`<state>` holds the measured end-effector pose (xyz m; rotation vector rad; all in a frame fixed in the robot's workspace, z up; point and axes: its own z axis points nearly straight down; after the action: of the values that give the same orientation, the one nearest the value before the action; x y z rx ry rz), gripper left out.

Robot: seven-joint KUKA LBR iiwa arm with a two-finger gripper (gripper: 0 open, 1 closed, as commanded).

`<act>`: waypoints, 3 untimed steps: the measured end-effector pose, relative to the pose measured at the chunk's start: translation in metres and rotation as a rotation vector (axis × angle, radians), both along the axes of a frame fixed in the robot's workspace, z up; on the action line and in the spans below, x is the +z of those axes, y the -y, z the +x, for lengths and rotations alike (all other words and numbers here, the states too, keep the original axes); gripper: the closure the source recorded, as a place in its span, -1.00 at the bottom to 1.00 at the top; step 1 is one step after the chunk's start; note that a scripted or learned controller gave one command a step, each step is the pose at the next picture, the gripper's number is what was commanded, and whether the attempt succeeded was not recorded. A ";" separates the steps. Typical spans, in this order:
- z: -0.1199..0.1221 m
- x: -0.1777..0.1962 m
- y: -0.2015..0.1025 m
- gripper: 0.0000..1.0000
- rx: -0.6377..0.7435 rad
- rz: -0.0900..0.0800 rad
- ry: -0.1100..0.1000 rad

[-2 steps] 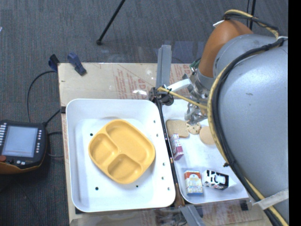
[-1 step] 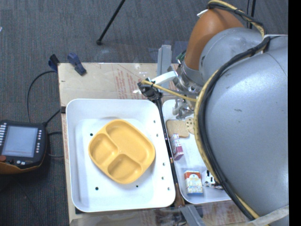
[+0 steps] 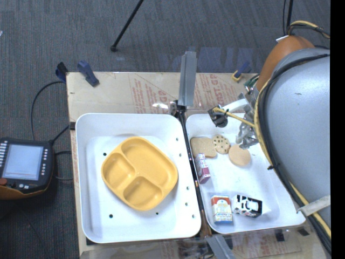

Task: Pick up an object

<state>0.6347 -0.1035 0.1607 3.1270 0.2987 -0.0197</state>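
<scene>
Right bin [image 3: 280, 198] holds cookies: tan round one [image 3: 240, 156], dotted one [image 3: 221, 143], toast-like piece [image 3: 203, 147]. Likely light, stiff, brittle; grip across edges gently. Gripper [image 3: 247, 141] just above round cookie; finger state hard to tell. Yellow plate [image 3: 139, 172] in left bin.

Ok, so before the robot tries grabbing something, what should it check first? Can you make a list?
1. Things to grab lie in the right bin: ok.
2. Gripper is over that bin, close to the round cookie: ok.
3. Fingers open wide enough: cannot tell.
4. Round cookie has space around it, apart from the dotted cookie: ok.
5. Small pink box easy to reach: not ok, it sits against the bin's left wall.
6. Yellow divided plate out of the way in the left bin: ok.
</scene>
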 end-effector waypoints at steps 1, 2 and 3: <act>-0.005 0.027 -0.064 1.00 0.016 0.005 0.010; 0.002 0.040 -0.136 1.00 0.015 0.005 0.011; -0.003 0.025 -0.032 1.00 0.062 0.001 0.004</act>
<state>0.6321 -0.0714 0.1854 3.1164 0.3961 -0.0125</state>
